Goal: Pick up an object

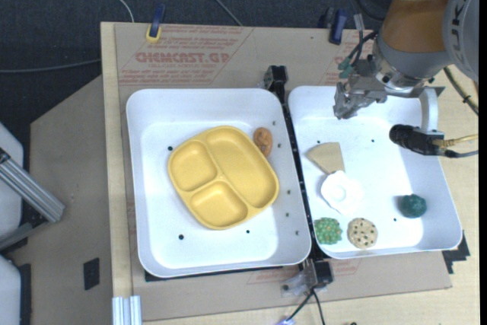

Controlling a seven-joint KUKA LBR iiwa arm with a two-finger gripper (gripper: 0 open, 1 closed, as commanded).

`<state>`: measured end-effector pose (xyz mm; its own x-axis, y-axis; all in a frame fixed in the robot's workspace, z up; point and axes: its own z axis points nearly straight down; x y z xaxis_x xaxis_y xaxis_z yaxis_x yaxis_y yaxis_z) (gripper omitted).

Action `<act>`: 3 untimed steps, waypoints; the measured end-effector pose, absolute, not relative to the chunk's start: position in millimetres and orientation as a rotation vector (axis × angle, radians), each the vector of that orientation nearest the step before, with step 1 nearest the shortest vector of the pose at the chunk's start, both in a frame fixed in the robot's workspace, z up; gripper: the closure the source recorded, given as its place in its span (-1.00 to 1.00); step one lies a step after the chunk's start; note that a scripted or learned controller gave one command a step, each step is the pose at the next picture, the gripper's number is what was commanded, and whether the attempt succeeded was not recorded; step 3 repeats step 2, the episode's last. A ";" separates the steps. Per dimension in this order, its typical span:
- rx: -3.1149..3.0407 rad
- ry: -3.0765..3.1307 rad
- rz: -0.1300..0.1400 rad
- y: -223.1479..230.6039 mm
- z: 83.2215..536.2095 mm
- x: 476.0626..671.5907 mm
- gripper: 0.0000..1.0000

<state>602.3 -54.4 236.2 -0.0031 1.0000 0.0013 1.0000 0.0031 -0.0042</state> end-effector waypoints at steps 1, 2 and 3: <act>-2.216 -2.222 0.003 -0.6 227.5 582.8 1.00; -2.215 -2.223 0.003 46.5 216.9 561.6 1.00; -2.215 -2.223 0.003 46.5 216.9 561.6 1.00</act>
